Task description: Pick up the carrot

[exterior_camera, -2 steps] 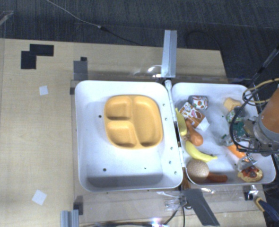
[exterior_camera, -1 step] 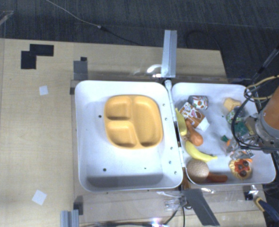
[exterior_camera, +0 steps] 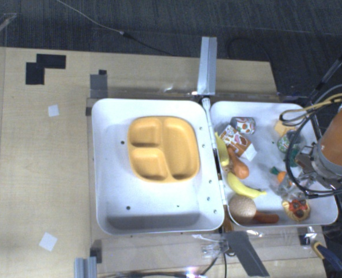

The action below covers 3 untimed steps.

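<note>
I cannot tell how the jaws stand. They are tucked under the grey wrist and a bunch of black cables, so I can't say if they are open or if they have hold of anything. The arm [exterior_camera: 340, 139] hangs over the right bin [exterior_camera: 264, 110], on the far side from the banana [exterior_camera: 244, 186].

The carrot [exterior_camera: 239, 167] is the orange thing that lies just above the banana, touching it. I think that is the carrot, but it is small and a bit fuzzy. There is also a tiny orange bit [exterior_camera: 280, 176] between the banana and the arm, and I can't tell what that one is.

So I think the task is at the start: the arm has to get to the carrot. It is well apart from it. The next move is to go across the bin toward the banana, come down over the carrot, and close on it. That could be tricky, for the banana and a box with red dots [exterior_camera: 235, 138] sit right against the carrot.

Just below the banana are a round brown lump [exterior_camera: 243, 207] and a red sausage [exterior_camera: 268, 217]. Past the sausage, near the arm, is a little cup of mixed colours [exterior_camera: 297, 208].

On the other side of the banana is the left bin [exterior_camera: 110, 172]. It holds a yellow tray [exterior_camera: 162, 147] with three parts.
</note>
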Motion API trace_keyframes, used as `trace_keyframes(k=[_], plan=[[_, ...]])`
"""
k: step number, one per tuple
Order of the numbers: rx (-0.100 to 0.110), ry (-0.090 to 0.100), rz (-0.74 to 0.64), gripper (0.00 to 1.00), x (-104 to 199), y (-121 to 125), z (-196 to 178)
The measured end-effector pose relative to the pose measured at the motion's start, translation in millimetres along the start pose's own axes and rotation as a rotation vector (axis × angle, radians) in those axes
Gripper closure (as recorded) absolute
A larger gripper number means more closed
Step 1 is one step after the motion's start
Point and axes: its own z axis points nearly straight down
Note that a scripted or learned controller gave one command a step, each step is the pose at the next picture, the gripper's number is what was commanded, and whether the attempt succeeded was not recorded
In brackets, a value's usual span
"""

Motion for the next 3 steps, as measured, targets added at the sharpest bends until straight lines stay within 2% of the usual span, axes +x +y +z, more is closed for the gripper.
trace_keyframes(k=[1,2,3], plan=[[-0.002,0.001,0.0,0.0,0.4,0.6,1.2],[0.007,-0.003,0.0,1.0,-2.6,-2.2,-11.8],[0.0,0.004,0.095,1.0,-4.2,-7.3,-164.4]])
